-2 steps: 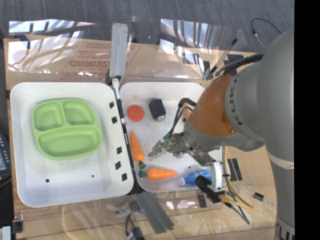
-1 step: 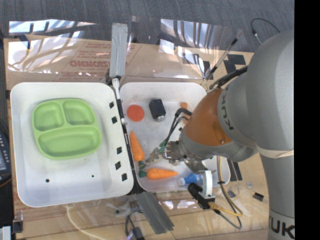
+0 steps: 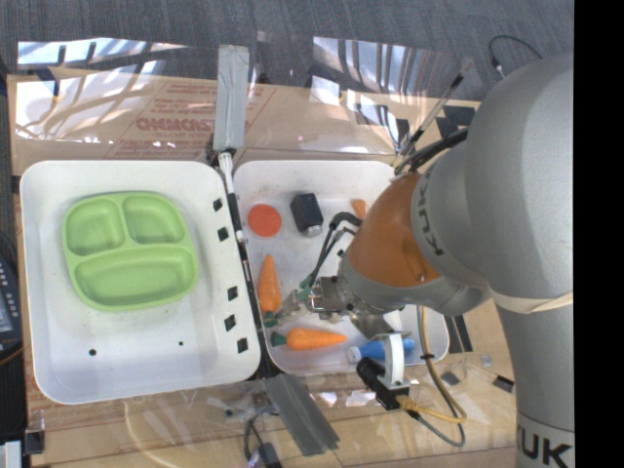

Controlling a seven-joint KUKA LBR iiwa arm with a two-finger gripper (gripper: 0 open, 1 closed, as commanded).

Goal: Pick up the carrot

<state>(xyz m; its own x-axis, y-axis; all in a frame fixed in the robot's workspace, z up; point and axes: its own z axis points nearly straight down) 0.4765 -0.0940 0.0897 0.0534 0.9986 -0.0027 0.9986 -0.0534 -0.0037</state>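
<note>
We read this as the approach step; nothing is lifted yet. Two orange plastic carrots with green tops lie in the right shallow white bin (image 3: 382,170): the upright carrot (image 3: 268,284) lies along the bin's left wall, and the lying carrot (image 3: 310,338) rests near the front wall, green end to the left. The grey arm's wrist hangs over the bin's middle, and the jaws (image 3: 322,297) sit low between the two carrots, just above the lying carrot; whether they stand apart or together we cannot tell, the wrist hides them. An orange round disc (image 3: 264,220) and a small black block (image 3: 306,213) sit further back; a green divided plate (image 3: 130,250) fills the left bin. Next move, in our judgement: pick one carrot, centre over its middle, descend, close.
</note>
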